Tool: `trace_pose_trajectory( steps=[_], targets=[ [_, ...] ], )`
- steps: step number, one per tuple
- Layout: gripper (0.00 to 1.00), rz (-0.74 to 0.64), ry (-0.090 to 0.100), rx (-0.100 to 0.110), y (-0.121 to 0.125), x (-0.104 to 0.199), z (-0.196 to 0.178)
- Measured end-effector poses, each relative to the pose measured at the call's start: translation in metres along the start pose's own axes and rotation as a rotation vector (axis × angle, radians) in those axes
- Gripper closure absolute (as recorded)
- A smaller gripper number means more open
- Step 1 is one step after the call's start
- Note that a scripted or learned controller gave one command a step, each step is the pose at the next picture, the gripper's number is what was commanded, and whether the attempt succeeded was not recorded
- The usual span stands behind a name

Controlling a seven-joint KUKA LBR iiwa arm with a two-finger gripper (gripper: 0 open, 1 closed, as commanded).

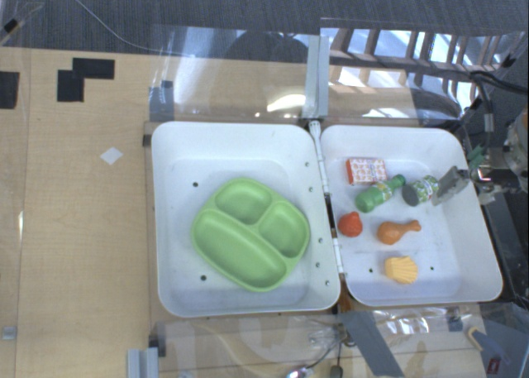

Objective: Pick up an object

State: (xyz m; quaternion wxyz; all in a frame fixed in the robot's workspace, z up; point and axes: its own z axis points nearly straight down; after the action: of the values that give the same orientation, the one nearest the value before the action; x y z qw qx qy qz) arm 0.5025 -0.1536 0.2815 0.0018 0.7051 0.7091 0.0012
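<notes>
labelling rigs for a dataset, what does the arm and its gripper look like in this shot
Little of the arm is in frame. At the right edge of the camera view sits a dark, blocky wrist assembly with pale grey parts, a small red spot and a green one. A black cable arcs above it. From it a slim, flat grey metal gripper juts left over the shallow white right-hand bin.

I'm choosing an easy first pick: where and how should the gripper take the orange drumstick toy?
Grip the drumstick across its narrow shaft end, coming from straight above. It lies flat, fat end left, slim end pointing right, with open bin floor around it, apart from the tomato and yellow shell.
</notes>
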Motion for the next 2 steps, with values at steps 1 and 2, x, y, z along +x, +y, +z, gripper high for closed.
trace_pose_trajectory(
  steps=[1, 2],
  targets=[
    [0.00, 0.028, 0.001, 0.003, 0.035, 0.005, 0.165],
    [0.00, -0.132, -0.004, -0.014, 0.021, 0.017, 0.189]
  ],
)
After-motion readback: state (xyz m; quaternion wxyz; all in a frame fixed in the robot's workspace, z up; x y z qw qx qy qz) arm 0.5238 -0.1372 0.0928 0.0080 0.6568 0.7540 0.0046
